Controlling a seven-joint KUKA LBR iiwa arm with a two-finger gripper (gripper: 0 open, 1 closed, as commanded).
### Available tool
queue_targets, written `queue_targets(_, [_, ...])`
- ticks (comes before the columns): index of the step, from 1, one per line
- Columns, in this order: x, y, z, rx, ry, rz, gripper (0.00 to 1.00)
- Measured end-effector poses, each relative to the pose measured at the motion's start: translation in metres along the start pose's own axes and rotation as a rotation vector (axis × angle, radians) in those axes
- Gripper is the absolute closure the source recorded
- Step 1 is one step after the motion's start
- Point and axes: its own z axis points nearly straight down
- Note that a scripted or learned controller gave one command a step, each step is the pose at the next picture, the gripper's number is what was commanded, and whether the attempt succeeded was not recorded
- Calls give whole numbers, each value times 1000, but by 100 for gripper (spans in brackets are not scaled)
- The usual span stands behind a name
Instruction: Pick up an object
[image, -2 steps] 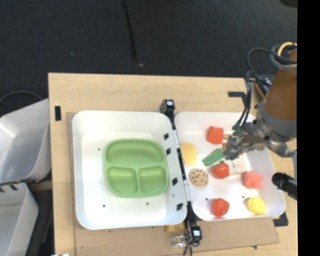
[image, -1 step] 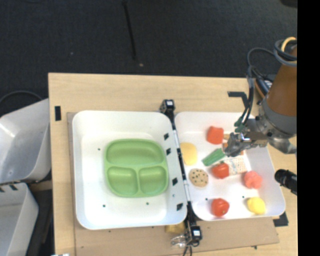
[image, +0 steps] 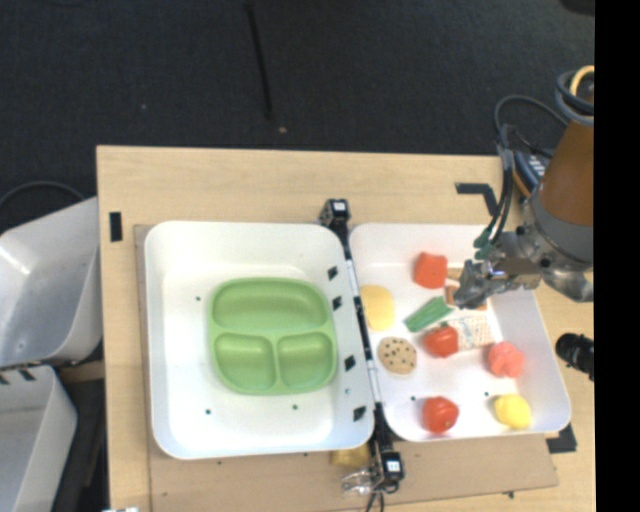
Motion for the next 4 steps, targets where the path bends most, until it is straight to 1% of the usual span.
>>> queue_targets(2, [-2, 2, -21, -3, -3, -17, 100])
queue_targets(3, [-2, 1, -20, -2, -4, -17, 0])
queue_targets(4, [-3, 2, -31, -4, -5, -26, 100])
